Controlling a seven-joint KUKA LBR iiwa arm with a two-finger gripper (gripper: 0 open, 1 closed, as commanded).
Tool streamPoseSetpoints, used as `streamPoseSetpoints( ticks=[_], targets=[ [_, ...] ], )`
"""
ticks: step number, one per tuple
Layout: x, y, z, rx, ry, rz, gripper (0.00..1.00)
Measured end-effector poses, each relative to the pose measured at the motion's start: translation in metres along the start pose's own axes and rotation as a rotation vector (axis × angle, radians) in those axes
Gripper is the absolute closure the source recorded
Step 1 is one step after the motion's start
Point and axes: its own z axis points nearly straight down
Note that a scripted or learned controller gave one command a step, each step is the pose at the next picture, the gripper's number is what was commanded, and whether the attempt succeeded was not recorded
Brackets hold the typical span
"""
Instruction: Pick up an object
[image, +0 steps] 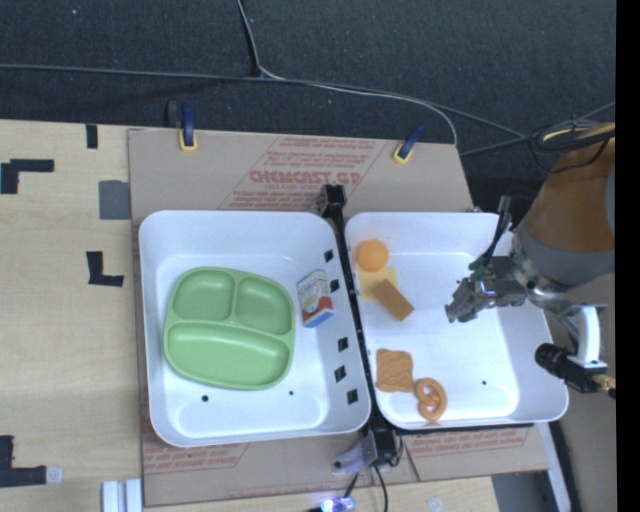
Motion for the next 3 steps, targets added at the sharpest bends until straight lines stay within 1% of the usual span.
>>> streamPoseSetpoints(
  ticks=[1,3],
  targets=[
    [0.054,0.033,0.001,0.0,0.0,-0.001,1.0],
    [0.16,0.079,0.019,0.001,-0.001,0.001,1.0]
  ],
)
